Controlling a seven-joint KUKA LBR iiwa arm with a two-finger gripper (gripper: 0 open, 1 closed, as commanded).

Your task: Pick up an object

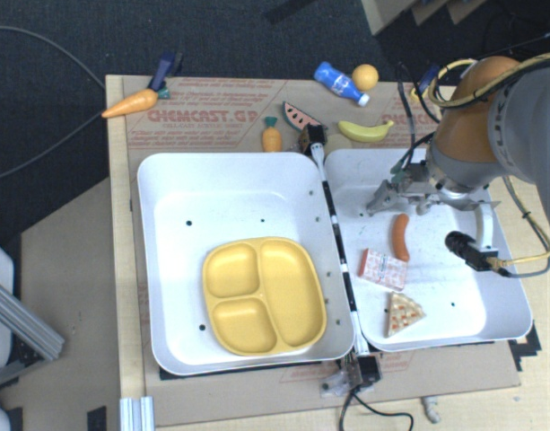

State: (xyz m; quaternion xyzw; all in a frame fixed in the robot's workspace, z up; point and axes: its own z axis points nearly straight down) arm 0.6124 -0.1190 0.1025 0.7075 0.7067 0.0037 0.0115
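My gripper (pixel 402 205) hangs over the far part of the right bin (pixel 499 308), its fingers spread open with nothing between them. Just in front of the fingertips lies a red-orange sausage (pixel 399 237), pointing front to back, apart from the fingers. Closer to the front sit a small red-and-white packet (pixel 383 268) and a pizza slice (pixel 403 313). The arm's grey body and orange band (pixel 476 124) reach in from the right.
The left bin (pixel 167 205) holds a yellow divided plate (pixel 264 294). Behind the bins on the bench lie a banana (pixel 364 130), a blue bottle (pixel 339 83), a yellow ball (pixel 365 76), a watermelon slice (pixel 297 115) and a carrot (pixel 131 104). A black cable plug (pixel 470 250) hangs over the right bin.
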